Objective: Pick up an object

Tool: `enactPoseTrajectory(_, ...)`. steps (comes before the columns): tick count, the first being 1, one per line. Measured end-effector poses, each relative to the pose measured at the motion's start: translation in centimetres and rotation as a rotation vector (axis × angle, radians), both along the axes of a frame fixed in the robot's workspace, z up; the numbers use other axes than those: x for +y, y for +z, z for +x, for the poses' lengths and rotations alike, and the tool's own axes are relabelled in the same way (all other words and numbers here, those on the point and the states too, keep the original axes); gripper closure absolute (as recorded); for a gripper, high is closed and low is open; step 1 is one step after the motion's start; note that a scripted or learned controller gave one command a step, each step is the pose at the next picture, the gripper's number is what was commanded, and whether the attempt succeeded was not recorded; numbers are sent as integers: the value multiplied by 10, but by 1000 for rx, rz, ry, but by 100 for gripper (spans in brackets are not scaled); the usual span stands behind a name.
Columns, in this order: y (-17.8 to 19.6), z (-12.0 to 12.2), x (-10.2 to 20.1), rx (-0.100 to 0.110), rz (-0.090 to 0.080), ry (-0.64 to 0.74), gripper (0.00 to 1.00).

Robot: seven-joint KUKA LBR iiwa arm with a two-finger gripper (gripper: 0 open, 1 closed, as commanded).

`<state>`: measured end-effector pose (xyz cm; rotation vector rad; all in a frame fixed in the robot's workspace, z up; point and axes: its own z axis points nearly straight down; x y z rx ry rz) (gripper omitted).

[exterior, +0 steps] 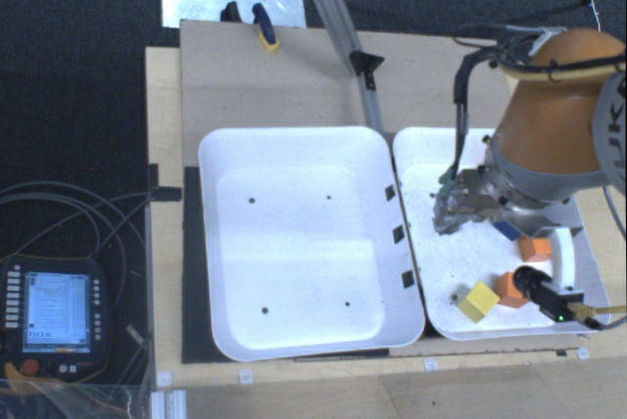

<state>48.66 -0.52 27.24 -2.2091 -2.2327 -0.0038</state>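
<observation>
Gripper [449, 211] sits low inside the right bin [421, 162], toward that bin's left wall, with the arm [558, 104] bulking over it from the right; at this slant you cannot tell whether it is released or clenched. Loose objects lie in the same bin, nearer its front right corner and apart from the gripper: yellow block [478, 302], orange block [507, 286] just beside it, then a second orange piece [537, 249] and a blue piece [506, 231] at the wrist's edge. Left bin [294, 148] lies alongside.
</observation>
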Motion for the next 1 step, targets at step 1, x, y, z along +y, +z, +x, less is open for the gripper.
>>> enactPoseTrajectory(1,-10,12,57,0,-1,1,100)
